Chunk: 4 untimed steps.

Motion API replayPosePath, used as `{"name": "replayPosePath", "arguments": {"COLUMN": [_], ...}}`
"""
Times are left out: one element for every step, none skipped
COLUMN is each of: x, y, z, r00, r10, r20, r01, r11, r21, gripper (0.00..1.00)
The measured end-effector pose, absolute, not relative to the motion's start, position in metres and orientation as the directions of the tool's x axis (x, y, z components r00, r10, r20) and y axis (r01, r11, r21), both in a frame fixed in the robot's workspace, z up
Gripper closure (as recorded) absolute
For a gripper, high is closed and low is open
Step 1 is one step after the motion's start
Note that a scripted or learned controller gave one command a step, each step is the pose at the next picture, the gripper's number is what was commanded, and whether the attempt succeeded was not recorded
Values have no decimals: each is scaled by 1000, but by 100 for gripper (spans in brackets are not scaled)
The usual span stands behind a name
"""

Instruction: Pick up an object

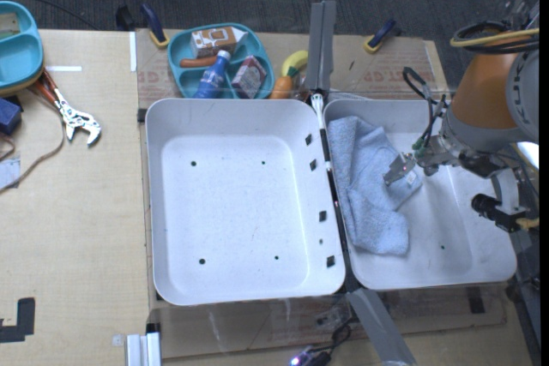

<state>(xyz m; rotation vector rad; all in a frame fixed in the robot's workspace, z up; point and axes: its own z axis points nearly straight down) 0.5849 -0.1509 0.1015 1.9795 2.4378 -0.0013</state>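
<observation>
Gripper [403,176] low in the right bin [455,266], reaching in from three o'clock, fingertips at the right edge of the grey cloth [367,189]; spread of the tips impossible to tell from this angle. Touching or just above the fabric: also unclear. Grey arm [489,111] with orange band behind it toward two o'clock.

Cloth crumpled along the bin's left side, running from twelve o'clock down to about six, draped near the wall shared with the left bin [171,270].

Beyond the bins at twelve o'clock, a teal tray [180,64] holding a small box, a blue bottle [212,73] and other bits, with a banana [294,62] just beside it. Far off at ten o'clock on the bench, a wrench [75,120] below a second teal dish [17,56].
</observation>
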Motion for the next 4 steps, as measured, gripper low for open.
{"name": "replayPosePath", "arguments": {"x": [585, 585, 585, 600], "y": [-152, -152, -153, -99], "z": [111, 111, 120, 126], "r00": [-203, -203, -201, -89], "r10": [979, 979, 980, 996], "r20": [-3, -3, -4, -1], "r01": [979, 979, 980, 996], "r11": [203, 203, 201, 89], "r21": [1, 1, 2, 0], "gripper": [100, 0, 100, 100]}}
